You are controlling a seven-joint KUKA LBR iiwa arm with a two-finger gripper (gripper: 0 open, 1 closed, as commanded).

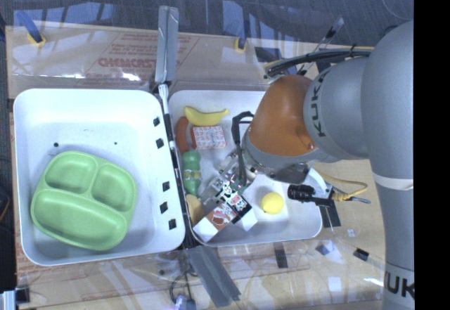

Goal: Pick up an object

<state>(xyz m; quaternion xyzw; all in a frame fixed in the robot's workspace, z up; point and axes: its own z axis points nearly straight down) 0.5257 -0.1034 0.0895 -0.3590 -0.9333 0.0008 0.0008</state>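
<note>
My gripper [226, 176] reaches down into the right bin [309, 228], under the orange band of the arm [281, 122]. It sits just above a small printed carton [223, 214] and next to a green object [191, 166]. A yellow ball [272, 202] lies to the right of the carton. At the back of the bin are a banana [204, 116], a red sausage-shaped item [183, 134] and a pink checkered packet [209, 138]. The arm hides the bin's right half. Nothing shows lifted off the bin floor.
The left bin [84, 108] holds a green divided plate [84, 199] at its front. A grey divider bar [166, 48] runs between the bins at the back. Cables [337, 194] trail by the right bin's edge.
</note>
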